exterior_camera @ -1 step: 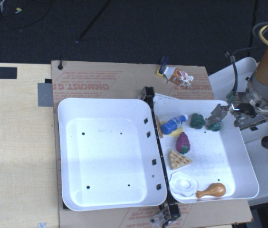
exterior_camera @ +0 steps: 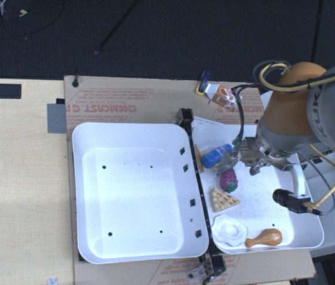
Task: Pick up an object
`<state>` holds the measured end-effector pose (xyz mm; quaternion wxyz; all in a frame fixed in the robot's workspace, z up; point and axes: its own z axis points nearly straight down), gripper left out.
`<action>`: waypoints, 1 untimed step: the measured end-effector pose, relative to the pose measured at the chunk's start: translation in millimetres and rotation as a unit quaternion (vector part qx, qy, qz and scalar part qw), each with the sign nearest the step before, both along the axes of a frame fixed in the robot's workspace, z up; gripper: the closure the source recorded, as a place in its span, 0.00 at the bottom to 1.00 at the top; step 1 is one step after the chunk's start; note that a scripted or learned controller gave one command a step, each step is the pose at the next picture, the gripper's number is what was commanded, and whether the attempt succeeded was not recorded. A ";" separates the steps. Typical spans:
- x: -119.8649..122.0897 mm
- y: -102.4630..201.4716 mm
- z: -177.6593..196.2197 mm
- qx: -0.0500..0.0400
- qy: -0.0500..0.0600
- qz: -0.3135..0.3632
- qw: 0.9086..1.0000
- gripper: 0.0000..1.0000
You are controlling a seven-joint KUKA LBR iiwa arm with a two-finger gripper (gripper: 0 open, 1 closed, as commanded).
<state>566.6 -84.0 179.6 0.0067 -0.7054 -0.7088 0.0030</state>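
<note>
Hovering our pincer point(exterior_camera: 237, 159) between bottle point(exterior_camera: 214, 157) and purple toy point(exterior_camera: 228, 180) just below (can't tell its state).

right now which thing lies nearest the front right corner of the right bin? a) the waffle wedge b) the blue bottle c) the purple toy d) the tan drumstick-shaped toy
d: the tan drumstick-shaped toy lies along the right bin's front edge toward its right corner, beside the white round piece; the waffle wedge, purple toy and blue bottle sit farther back.

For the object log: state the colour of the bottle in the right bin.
Blue, seen in the camera view: the bottle lies beside the gripper.
</note>
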 end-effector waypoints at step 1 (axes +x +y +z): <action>35.5 -24.7 -97.1 -0.003 -0.006 -0.003 1.000 0.00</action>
